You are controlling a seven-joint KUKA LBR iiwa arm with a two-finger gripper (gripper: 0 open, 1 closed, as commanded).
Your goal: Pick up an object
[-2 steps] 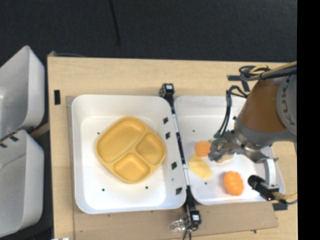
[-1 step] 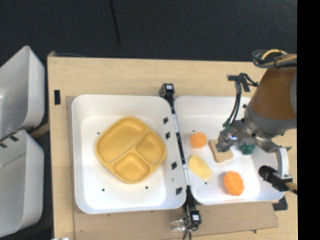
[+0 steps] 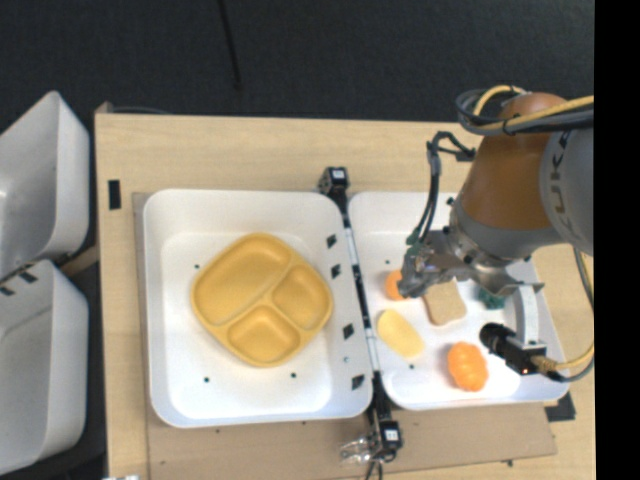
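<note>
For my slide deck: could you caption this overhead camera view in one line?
KUKA arm's gripper low in the right bin among small food-like items; a yellow divided plate fills the left bin.

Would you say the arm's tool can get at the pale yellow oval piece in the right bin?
Probably yes: the pale yellow oval piece lies uncovered just left of the tool, apart from the tan piece.

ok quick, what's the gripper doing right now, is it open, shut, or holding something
Gripper: low in the right bin, over a tan block and beside a small orange piece. Whether it is open, shut or holding anything cannot be told from this view.
</note>
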